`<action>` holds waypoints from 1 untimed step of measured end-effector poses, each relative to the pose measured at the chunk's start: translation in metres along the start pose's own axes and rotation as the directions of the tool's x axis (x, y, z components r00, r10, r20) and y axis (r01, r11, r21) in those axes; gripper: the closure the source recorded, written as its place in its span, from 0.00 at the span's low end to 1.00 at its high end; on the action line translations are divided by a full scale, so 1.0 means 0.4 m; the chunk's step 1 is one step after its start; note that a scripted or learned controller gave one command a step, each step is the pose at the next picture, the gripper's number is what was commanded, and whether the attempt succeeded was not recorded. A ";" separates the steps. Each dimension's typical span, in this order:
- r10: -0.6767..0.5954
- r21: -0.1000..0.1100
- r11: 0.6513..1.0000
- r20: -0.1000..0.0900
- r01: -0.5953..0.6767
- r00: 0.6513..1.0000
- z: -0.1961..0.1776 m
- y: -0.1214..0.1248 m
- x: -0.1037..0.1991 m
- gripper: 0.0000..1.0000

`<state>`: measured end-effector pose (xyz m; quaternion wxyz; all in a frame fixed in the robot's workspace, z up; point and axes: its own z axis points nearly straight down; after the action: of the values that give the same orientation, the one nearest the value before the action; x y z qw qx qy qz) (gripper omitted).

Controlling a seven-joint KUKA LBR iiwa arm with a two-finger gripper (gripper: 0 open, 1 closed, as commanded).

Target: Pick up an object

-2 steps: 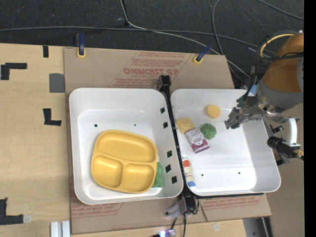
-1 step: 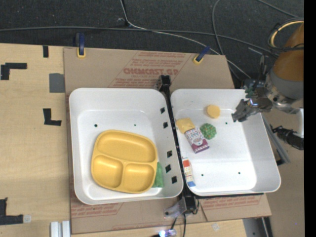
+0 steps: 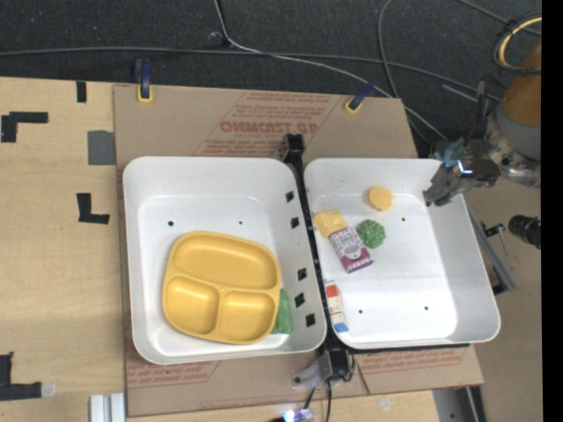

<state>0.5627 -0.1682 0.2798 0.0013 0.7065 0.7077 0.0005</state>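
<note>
The right bin holds a small round yellow piece, a yellow block, a green knobbly ball, a purple-and-white packet and a thin red, white and blue stick along its left wall. My gripper hangs at the bin's upper right rim, to the right of the round yellow piece and apart from it. Nothing shows between its dark fingers.
The left bin carries a yellow divided tray with a green thing wedged at its right side. A black divider runs between the bins. Cables cross the dark back. Brown cardboard lies under both bins.
</note>
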 end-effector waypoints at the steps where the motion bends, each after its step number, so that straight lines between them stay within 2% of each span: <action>1: -0.005 0.002 1.000 -0.002 0.005 1.000 -0.002 0.012 0.135 1.00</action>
<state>0.5672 -0.1143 0.2807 -0.0002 0.7049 0.7093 0.0003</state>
